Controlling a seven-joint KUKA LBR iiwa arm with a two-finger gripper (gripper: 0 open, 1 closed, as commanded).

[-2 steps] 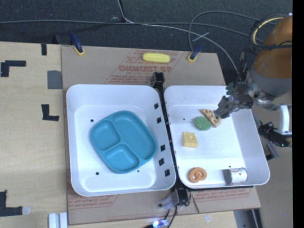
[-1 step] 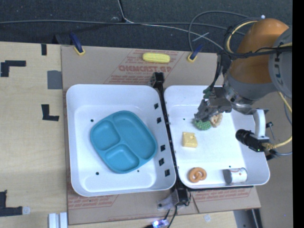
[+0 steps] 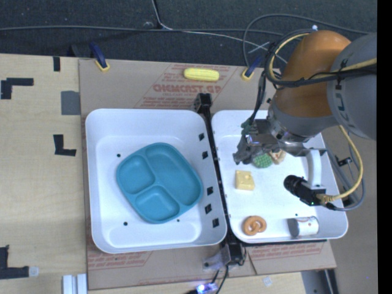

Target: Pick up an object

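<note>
The gripper point(image 3: 252, 154) hangs low in the right bin point(image 3: 228, 122); I cannot tell its state; a green ball point(image 3: 263, 161) lies just right, cheese point(image 3: 245, 180) just nearer

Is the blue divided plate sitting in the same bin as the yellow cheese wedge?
No. The blue divided plate lies in the left bin, while the cheese wedge lies in the right bin.

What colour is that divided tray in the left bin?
Light blue divided plastic tray, clearest in the camera view.
</note>
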